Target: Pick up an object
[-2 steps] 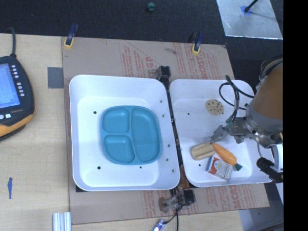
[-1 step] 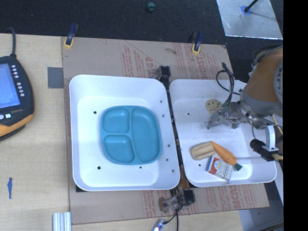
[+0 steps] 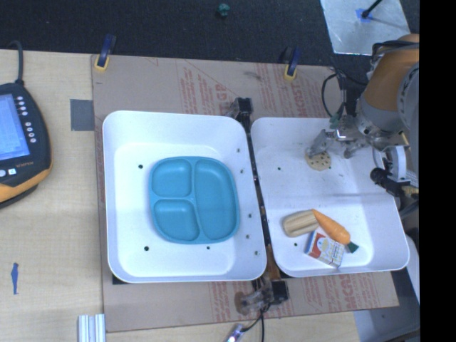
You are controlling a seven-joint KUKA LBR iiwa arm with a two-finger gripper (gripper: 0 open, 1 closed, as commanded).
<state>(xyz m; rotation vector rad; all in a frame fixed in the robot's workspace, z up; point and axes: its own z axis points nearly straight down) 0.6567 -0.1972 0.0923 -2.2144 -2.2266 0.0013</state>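
Cracker [image 3: 320,162] lies mid-bin in open floor, just beneath the tool [image 3: 318,148], whose finger spread cannot be told.

Carrot [image 3: 332,227], bread roll [image 3: 300,222], small box [image 3: 325,250], cracker [image 3: 320,162]

Light wooden bench [image 3: 50,262] carries a brown cardboard sheet [image 3: 206,84], fixed at its far edge by two clamps [image 3: 105,52]. Dark carpeted floor [image 3: 164,9] lies beyond. A handheld control pendant [image 3: 18,144] rests at the left edge. A pale sheet [image 3: 360,16], possibly paper, lies on the floor. Lighting even.
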